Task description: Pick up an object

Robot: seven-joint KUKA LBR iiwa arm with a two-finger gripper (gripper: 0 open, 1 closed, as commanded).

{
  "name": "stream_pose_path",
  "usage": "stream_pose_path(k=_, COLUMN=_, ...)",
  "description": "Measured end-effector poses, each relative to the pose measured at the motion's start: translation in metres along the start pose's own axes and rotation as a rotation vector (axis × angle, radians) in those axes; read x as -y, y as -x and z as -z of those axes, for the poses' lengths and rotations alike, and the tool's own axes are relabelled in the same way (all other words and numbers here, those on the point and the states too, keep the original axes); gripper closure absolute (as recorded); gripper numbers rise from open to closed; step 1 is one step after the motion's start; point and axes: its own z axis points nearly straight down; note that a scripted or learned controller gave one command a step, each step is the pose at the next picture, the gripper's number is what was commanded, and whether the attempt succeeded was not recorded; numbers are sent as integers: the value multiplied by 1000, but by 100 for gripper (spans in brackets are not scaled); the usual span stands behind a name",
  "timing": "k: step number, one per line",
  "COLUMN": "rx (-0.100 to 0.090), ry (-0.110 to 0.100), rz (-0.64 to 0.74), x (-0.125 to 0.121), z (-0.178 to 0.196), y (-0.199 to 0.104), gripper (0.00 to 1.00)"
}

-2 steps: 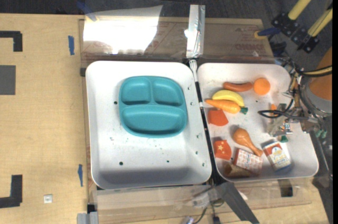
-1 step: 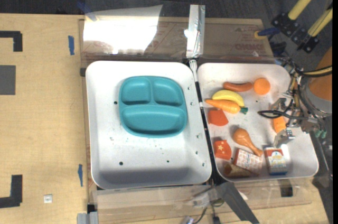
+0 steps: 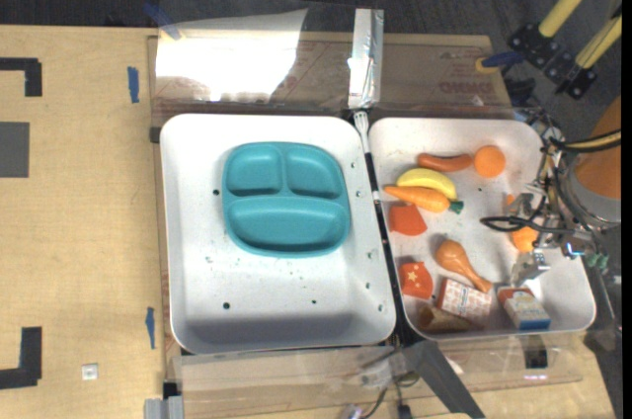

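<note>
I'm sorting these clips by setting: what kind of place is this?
Likely a robotics lab bench set up for grasping trials: two white bins side by side on a taped wooden board, toy food such as a banana, and a teal divided plate.

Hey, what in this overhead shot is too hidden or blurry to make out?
- Hand, camera view: cables and wrist cover its fingers, so open or shut is unclear.
- Small orange item: partly behind the hand.
- Printed cartons: labels too small to read.
- Arm: cut off by the right edge.
</note>
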Motion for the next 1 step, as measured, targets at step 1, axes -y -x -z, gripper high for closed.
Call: stream_pose_path(k=1, rx=15, ry=-5, rz=1, x=0, z=14, y=4, gripper=100)
